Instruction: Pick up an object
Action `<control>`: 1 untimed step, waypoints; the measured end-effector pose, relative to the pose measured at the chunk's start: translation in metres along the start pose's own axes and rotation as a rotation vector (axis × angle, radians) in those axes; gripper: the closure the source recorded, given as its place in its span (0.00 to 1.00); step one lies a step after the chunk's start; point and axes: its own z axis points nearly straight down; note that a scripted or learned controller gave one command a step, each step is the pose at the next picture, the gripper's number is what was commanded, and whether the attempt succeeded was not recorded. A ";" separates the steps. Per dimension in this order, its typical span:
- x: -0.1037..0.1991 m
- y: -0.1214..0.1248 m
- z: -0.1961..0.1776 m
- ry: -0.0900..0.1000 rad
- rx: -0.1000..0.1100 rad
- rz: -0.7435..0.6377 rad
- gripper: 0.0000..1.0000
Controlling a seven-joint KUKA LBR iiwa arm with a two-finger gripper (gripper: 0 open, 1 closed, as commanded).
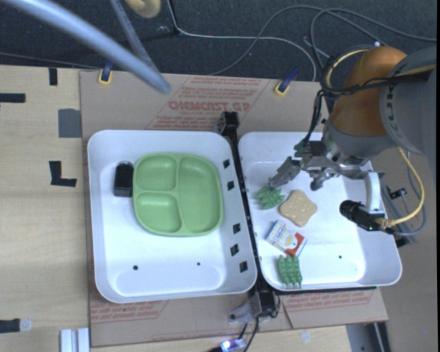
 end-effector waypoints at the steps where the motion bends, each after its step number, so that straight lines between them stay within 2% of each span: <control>1: 0.000 0.003 -0.007 -0.002 -0.013 -0.003 0.00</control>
